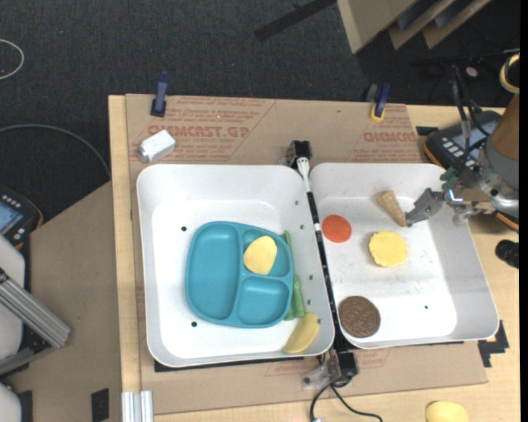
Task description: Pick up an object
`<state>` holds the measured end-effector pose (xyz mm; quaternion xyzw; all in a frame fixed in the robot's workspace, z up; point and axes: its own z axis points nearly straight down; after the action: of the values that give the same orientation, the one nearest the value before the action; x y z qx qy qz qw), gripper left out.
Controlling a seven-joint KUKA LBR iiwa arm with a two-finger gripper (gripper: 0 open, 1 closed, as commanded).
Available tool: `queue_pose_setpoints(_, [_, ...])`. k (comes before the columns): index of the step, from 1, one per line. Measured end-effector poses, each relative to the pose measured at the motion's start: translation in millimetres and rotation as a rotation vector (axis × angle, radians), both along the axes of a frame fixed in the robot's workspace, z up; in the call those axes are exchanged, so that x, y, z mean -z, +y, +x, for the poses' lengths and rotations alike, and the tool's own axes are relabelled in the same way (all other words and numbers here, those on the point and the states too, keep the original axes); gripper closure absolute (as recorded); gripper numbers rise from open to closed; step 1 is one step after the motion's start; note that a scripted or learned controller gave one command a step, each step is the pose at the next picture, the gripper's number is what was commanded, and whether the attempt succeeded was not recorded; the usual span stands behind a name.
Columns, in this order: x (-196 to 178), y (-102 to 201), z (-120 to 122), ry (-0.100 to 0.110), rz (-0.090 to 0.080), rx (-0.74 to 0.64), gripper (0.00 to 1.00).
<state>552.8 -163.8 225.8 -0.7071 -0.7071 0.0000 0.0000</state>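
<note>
A tan cardboard-topped bench [247, 124], printed with faint red lettering and held by two blue clamps [159, 95] at its far edge, stands on dark grey carpet [165, 41], with a light wooden piece of furniture [412, 21] at the far right and cables [16, 58] looping at the left.

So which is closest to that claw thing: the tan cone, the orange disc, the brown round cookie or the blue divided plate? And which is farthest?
Measured from the gripper in the camera view:
1. Tan cone, right beside it in the right bin's far part.
2. Orange disc, by that bin's left wall.
3. Brown round cookie, at that bin's near edge.
4. Blue divided plate, in the left bin.
</note>
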Motion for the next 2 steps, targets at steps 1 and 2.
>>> queue_pose_setpoints(1, [147.4,12.9,-17.1,0.006,0.003,0.001,0.00])
queue_pose_setpoints(2, [140.5,12.7,33.6,-0.004,-0.001,-0.002,0.00])
